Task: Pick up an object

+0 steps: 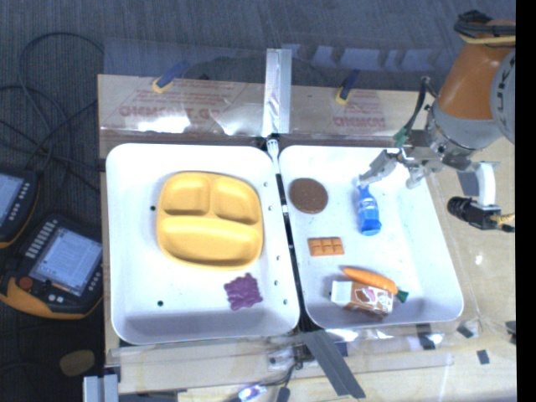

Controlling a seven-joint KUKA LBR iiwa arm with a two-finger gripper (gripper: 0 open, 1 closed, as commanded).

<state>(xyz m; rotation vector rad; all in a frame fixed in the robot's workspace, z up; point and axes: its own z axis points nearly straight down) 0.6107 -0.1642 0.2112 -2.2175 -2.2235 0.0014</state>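
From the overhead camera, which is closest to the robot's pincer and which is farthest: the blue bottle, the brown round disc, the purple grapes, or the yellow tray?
Measured from the pincer:
1. Blue bottle, right bin, just below the pincer.
2. Brown round disc, right bin, near the divider.
3. Yellow tray, left bin.
4. Purple grapes, left bin, front edge; close to the tray's rank, arguably farthest.

Bright, even light falls from overhead, so the white bins (126, 224) nearly wash out. Glare streaks the clear plastic sheet (193, 107) behind them. Shadows stay soft and short under the yellow tray (209, 218). Everything looks slightly soft and grainy.
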